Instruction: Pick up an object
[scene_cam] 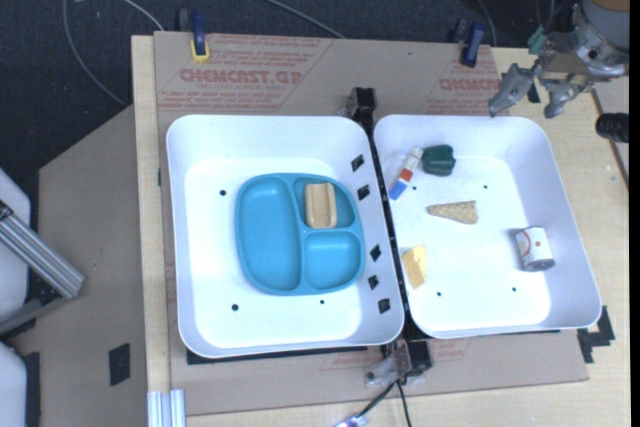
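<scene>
Gripper (530, 95) hangs with fingers spread, nothing between them, above right bin's (570, 245) one-o'clock rim. We note green object (438, 159) at the bin's eleven o'clock, small can (534, 248) at four.

Two bins side by side on a board, touching along a middle seam. Left bin (195, 215): a divided plate (270, 235) sits near its centre; a bread-like piece (320, 205) lies in the plate's rear right compartment.

Right bin (560, 215): a marker (405, 173) lies at the rear left, close to the seam, with a rounded lump (438, 159) just beside it to the right. A wedge-shaped piece (454, 211) lies near the bin's middle. A block (414, 267) lies front left, by the seam. A small can (534, 248) lies on its side toward the right wall.

Gripper (528, 95) hangs behind the right bin's rear right corner, outside the rim, over the board.
</scene>
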